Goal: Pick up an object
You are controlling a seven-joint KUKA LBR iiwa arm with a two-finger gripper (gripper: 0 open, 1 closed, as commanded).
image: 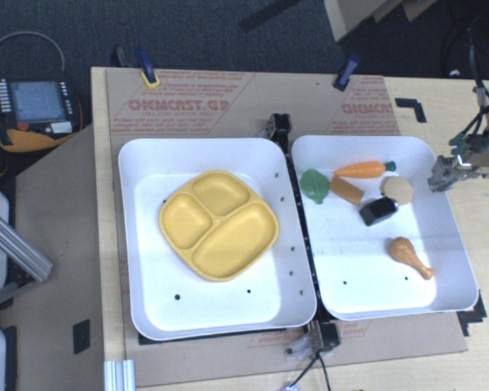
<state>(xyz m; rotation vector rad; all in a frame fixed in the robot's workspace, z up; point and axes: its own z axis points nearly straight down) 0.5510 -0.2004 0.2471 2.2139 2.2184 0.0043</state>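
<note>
Your claw sits at the right bin edge, cut off; can't tell its grip state.

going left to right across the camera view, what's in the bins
yellow plate → broccoli → carrot → black piece → drumstick, then the gripper at the right rim

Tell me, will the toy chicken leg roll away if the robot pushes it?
Probably a bit. The toy chicken leg lies on its side in the right bin, and its rounded body could swivel more than roll straight. It looks like light, stiff plastic, so it may skid easily.
</note>
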